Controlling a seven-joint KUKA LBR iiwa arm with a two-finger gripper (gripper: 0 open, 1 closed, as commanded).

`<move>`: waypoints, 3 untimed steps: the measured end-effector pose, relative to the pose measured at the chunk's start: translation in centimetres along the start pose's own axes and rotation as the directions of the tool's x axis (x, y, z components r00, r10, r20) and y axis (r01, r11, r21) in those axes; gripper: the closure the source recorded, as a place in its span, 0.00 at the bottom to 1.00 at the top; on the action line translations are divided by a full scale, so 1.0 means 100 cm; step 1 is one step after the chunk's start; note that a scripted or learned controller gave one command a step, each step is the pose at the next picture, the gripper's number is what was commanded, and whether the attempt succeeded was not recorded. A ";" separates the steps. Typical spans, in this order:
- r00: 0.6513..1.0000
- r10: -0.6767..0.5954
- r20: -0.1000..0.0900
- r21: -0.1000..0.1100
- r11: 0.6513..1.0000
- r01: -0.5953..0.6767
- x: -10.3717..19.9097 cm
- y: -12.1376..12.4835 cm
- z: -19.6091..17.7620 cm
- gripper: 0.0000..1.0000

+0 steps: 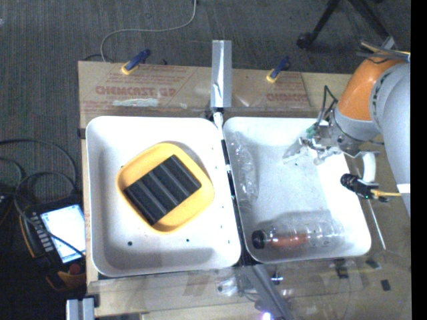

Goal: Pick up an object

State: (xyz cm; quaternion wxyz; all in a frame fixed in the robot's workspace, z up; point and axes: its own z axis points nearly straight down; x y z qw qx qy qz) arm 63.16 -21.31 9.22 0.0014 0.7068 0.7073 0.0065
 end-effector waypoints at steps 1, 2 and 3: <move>1.000 0.000 0.000 0.000 1.000 0.000 0.000 0.000 0.000 0.00; 1.000 0.000 0.000 0.000 1.000 0.000 0.000 0.000 0.000 0.00; 0.939 -0.344 -0.002 0.015 0.939 0.344 -0.004 0.028 0.001 0.00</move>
